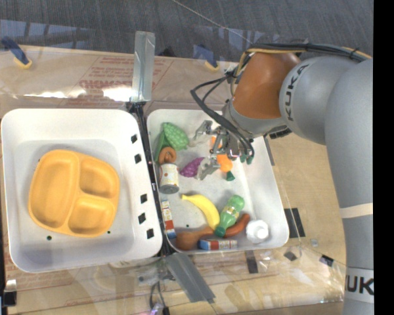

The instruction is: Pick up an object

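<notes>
White right bin (266,176), camera view: holds green leafy toy (175,136), purple piece (192,167), small can (169,177), banana (204,209), green bottle (230,212), white cap (257,230) near its front right corner. Gripper (217,151) low over the bin's back half, beside an orange piece (226,164); claw state cannot be told. Nothing visibly lifted, so the pick appears undone. Left bin (16,195): yellow divided tray (73,192).

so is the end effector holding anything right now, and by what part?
Cannot be told. The end effector sits low in the right bin, by the purple item and an orange piece, but no object is clearly seen in its hold.
</notes>
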Controlling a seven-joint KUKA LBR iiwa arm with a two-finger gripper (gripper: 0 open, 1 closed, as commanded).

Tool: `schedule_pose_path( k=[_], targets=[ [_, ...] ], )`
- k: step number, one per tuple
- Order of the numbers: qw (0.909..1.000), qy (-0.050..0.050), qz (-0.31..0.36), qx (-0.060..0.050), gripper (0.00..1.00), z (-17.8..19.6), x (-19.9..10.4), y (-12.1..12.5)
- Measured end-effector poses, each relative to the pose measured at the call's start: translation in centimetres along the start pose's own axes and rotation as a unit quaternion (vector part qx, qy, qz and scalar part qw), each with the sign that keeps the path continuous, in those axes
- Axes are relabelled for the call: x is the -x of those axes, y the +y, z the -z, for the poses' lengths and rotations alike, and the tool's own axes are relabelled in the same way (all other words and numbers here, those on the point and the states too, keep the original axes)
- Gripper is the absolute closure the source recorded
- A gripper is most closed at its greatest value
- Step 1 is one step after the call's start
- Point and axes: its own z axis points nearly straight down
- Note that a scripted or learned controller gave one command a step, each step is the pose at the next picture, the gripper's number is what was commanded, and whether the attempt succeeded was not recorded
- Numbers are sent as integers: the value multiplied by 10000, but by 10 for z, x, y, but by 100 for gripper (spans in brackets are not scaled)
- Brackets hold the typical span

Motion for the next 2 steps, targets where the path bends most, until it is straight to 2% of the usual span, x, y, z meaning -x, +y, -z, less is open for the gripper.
schedule_pose_path(
  k=[1, 2],
  targets=[
    [9976, -21, 692, -20, 0, 12, 5, -57],
    [9994, -22, 355, -8, 0, -7, 26, -16]
  ],
)
